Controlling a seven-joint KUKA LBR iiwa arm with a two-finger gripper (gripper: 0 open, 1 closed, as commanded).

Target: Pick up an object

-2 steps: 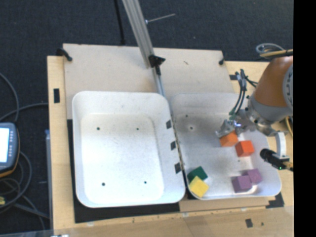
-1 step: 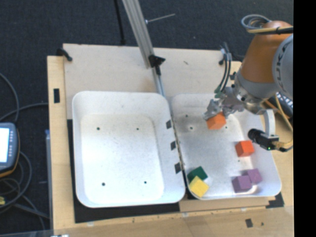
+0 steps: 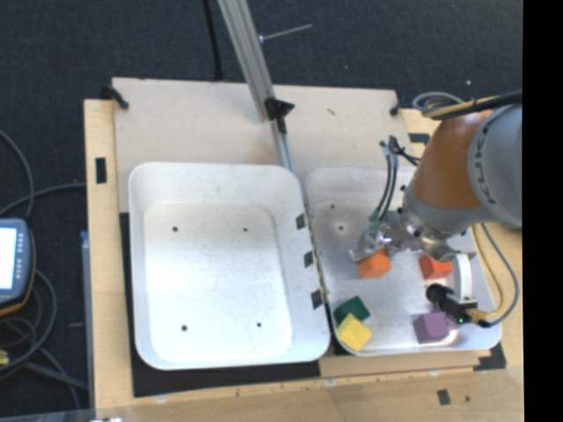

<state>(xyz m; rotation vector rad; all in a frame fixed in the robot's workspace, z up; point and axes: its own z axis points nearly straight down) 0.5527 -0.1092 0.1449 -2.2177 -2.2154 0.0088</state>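
Two shallow white plastic bins sit side by side on the pale wooden bench (image 3: 193, 121). The right bin (image 3: 339, 196) is the one with things in it. I will use a small orange block (image 3: 375, 265) near the middle of that bin as my marker.

Below the orange block and a little to the left sits a dark green block (image 3: 351, 308). A yellow block (image 3: 354, 331) touches the green one on its lower side, close to the bin's front rim. Down and to the right of the orange block lies a purple block (image 3: 431, 325). A second orange-red block (image 3: 435, 266) sits to the right of the marker, partly hidden by the arm. The left bin (image 3: 220, 262) lies well to the left.

A long silver metal bar (image 3: 251, 47) slants away above the bins.

The big grey and orange arm (image 3: 462, 174) reaches in from the right and bends down over the right bin. Its gripper (image 3: 371, 251) is right on top of the orange block. The tips sit close on both sides of the block, but I cannot tell if they pinch it. Black and green cables (image 3: 387, 183) hang beside the arm.
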